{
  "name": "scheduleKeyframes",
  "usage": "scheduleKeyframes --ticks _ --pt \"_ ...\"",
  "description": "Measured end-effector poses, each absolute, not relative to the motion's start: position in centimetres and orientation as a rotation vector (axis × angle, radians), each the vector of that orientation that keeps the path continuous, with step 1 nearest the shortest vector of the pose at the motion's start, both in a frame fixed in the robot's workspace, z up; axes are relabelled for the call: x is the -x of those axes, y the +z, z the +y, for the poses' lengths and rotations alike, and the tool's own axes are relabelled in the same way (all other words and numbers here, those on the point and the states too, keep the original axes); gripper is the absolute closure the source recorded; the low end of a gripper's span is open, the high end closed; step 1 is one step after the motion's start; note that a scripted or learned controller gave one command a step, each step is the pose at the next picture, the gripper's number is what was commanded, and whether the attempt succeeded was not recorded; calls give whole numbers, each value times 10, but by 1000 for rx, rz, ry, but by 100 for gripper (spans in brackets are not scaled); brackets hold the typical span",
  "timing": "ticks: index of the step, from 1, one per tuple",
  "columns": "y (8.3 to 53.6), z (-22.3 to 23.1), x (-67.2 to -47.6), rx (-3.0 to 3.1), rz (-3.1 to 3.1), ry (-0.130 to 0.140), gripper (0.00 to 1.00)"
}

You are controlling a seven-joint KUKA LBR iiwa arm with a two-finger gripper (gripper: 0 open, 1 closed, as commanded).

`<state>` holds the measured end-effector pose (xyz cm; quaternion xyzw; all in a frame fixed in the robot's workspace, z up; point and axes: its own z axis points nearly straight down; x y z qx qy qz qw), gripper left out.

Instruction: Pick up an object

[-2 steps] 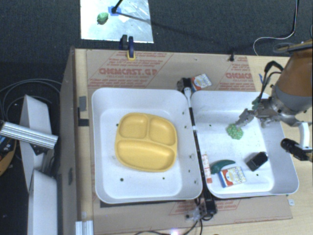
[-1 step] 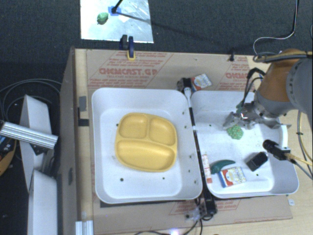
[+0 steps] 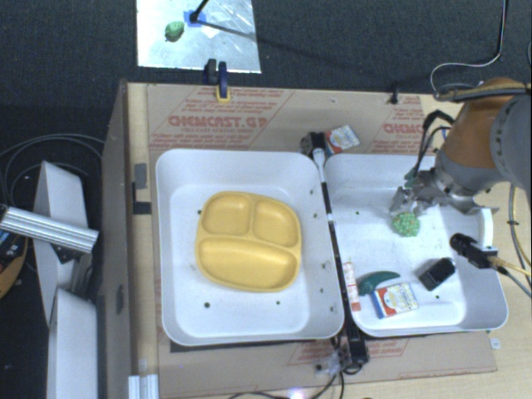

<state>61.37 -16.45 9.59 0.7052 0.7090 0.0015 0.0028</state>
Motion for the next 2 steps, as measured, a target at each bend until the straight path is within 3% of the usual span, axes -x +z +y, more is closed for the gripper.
scheduleKeyframes --ticks 1,2 --pt "273 -124 -610 -2212 2222 6 100" --pt "242 -69 -601 -2216 2227 2 100"
